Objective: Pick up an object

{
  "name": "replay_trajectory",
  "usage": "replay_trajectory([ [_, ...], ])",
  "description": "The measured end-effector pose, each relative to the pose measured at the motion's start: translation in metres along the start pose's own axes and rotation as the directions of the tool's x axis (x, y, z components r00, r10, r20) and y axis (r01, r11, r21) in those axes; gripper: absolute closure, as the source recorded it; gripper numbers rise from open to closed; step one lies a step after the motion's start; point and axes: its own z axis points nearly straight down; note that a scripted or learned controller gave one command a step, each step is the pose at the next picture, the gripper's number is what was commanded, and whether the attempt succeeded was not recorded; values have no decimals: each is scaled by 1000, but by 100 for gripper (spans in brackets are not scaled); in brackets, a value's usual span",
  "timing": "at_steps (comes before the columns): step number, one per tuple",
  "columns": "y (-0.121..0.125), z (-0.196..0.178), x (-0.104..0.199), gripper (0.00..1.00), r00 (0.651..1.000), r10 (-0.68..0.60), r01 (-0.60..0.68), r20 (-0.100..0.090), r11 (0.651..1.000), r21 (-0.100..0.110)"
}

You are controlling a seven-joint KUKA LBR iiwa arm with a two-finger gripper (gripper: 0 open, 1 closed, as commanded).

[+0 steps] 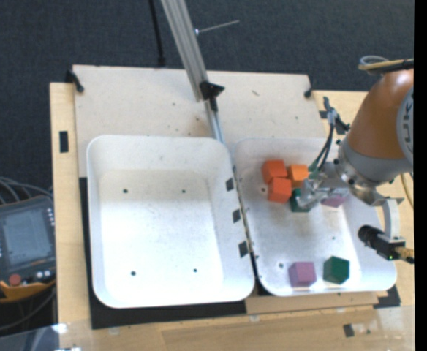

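Gripper (pixel 306 198) is lowered into the right bin (pixel 360 280) beside three clustered orange blocks (pixel 279 179), its finger state indiscernible, with a purple block (pixel 302 273) and green block (pixel 336 269) near the front wall.

The grey arm (pixel 378 141) with its orange band reaches in from the right, its gripper (pixel 306 196) pointing down and leftward.

We see a robotics lab or test cell: a plywood bench (pixel 177 97) on dark carpet (pixel 38 28), two white bins (pixel 162 218), an aluminium mast (pixel 184 35) that probably carries a camera, and a handheld control pendant (pixel 20 247) with cables at the left.
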Motion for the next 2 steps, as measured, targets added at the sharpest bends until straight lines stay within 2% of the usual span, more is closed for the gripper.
replay_trajectory([
  [1,1,-16,-1,100,1000,-1,1,-1,1000,4],
  [2,20,-25,39,100,1000,-4,4,-3,1000,4],
])
